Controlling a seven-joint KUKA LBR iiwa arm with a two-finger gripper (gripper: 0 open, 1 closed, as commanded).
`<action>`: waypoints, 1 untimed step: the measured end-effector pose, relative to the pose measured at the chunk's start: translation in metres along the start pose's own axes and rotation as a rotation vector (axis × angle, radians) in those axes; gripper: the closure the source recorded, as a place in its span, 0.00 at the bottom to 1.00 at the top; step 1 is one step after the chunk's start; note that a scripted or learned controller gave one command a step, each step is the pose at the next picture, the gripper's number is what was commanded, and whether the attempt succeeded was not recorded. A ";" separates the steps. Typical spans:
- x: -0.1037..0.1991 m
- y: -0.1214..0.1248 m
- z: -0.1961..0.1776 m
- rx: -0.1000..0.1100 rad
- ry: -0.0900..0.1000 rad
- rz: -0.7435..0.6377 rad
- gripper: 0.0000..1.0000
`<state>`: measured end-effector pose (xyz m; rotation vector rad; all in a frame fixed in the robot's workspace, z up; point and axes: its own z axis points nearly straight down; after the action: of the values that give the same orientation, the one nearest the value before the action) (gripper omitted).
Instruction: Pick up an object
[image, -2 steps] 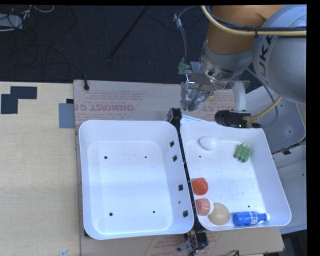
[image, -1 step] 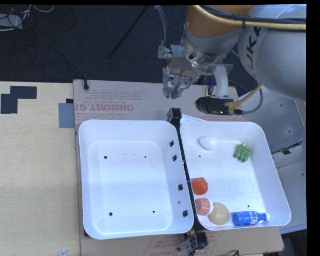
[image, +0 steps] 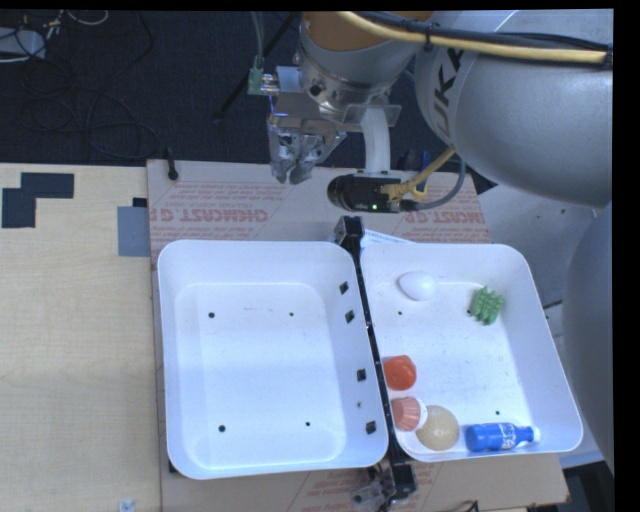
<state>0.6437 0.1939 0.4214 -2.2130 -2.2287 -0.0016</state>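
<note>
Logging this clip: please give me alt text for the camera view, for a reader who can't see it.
A grey robot arm's gripper hangs above the bench behind two white bins, holding nothing visible. The right bin contains a white egg-shaped object, a green toy, an orange-red ball, a pink object, a tan ball and a blue bottle; the left bin sits beside it.

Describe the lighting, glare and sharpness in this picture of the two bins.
Camera view: even overhead light, with soft shadows inside the left bin; the white egg-shaped object nearly washes out against the bright right bin; the background behind the bench is dark; the end effector looks slightly blurred, while the blue bottle is fairly crisp.
</note>
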 end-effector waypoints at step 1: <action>0.052 0.000 -0.004 0.003 -0.001 0.002 1.00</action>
<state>0.6436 0.2463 0.4252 -2.2141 -2.2259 0.0021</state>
